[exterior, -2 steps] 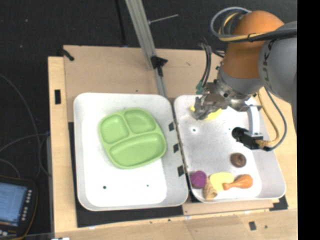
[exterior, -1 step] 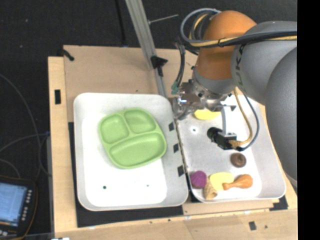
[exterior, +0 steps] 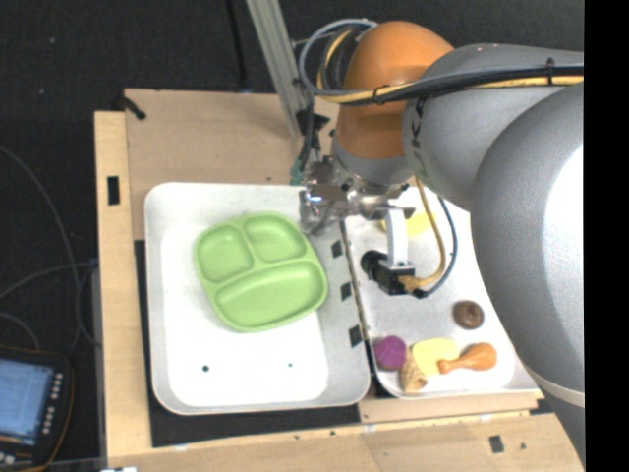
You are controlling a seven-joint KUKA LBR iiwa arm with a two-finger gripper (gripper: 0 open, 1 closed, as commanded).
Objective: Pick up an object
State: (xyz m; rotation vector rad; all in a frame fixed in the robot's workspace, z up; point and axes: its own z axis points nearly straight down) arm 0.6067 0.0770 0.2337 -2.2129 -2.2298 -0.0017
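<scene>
From the overhead camera view, the gripper (exterior: 316, 205) hangs over the upper right corner of the left bin (exterior: 177, 362), just beside the green divided plate (exterior: 260, 270) lying there; whether its jaws are apart or together I cannot tell. The right bin (exterior: 432, 293) holds a purple ball (exterior: 390, 350), a brown ring (exterior: 468, 314) and a yellow block (exterior: 433, 350) (all near its front edge).

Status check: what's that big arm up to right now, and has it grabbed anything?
Gripper low at the left bin's right edge, nothing seen held. Green plate just beside it, untouched. Small toys in right bin.
</scene>
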